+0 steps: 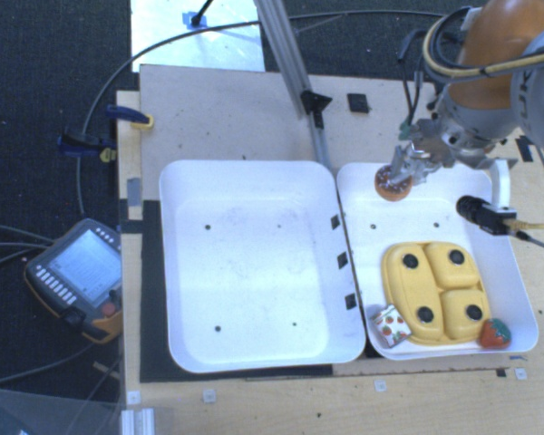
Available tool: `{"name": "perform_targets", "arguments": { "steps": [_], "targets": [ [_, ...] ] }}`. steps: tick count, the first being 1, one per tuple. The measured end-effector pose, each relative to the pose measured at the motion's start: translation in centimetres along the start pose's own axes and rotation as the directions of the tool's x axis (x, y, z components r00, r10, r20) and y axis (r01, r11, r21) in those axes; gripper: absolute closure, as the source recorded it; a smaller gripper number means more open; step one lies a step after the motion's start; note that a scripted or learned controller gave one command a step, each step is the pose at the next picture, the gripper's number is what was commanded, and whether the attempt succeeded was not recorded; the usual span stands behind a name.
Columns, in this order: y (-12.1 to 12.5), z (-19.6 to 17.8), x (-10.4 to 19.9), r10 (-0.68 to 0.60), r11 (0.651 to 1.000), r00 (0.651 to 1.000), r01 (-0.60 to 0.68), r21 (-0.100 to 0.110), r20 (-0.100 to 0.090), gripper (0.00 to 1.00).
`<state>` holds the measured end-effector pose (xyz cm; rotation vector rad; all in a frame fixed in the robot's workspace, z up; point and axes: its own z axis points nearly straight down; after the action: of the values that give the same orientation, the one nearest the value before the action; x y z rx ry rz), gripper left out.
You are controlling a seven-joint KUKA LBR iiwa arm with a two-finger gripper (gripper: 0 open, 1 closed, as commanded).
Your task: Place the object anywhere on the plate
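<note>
The gripper [404, 172] is gripping a donut [392, 185] at the far left of the right bin [517, 270]. The yellow plate [437, 290] is lying nearer, a strawberry [495, 333] touching its right corner.

We see a pendant [77, 279] on the dark floor left of the bench, and a blue clamp [89, 143] at the bench's left edge. A metal pole [286, 53] slants over the board [227, 111] behind the bins.
</note>
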<state>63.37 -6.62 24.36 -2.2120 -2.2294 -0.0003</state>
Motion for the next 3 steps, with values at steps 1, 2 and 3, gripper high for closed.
{"name": "perform_targets", "arguments": {
  "steps": [1,2,3],
  "targets": [
    [-2.1,-0.2,4.1,-0.001,1.0,1.0,0.001,0.0,0.0,1.0],
    [-4.0,1.2,8.4,0.0,1.0,1.0,0.0,0.001,0.0,1.0],
    [-5.2,2.1,12.9,-0.001,1.0,1.0,0.001,0.0,-0.001,1.0]
  ]
}}
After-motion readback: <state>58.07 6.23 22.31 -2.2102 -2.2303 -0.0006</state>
